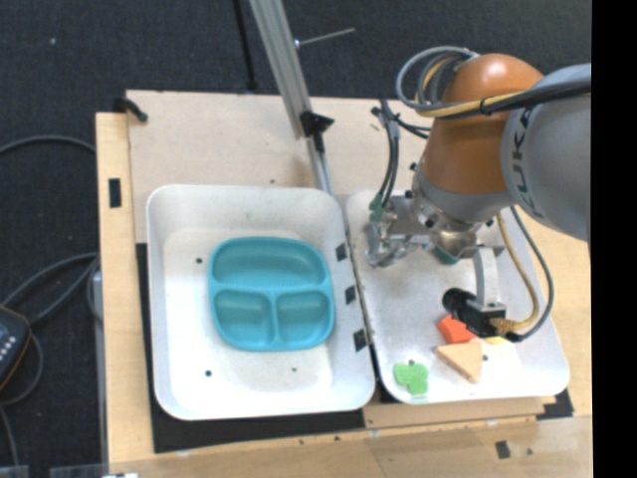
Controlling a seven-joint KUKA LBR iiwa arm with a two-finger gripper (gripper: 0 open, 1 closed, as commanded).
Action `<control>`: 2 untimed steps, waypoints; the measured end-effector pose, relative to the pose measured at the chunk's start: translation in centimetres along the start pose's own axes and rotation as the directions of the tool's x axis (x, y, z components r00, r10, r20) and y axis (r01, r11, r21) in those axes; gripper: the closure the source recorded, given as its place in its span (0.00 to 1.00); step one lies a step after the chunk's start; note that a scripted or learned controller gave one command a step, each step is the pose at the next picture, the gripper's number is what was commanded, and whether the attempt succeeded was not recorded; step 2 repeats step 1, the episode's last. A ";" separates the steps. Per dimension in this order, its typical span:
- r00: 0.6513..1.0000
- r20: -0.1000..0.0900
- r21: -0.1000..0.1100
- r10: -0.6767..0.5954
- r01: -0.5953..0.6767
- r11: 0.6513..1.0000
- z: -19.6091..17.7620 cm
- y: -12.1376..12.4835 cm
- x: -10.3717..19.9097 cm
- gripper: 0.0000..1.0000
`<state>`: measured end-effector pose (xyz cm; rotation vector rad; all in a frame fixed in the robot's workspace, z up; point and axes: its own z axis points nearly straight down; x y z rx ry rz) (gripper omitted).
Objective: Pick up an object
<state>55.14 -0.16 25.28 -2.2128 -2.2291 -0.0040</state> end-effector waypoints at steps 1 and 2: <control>1.000 0.000 0.001 -0.001 0.001 1.000 -0.6 -2.1 4.6 1.00; 1.000 0.000 0.001 -0.001 0.001 1.000 -0.6 -2.1 4.6 1.00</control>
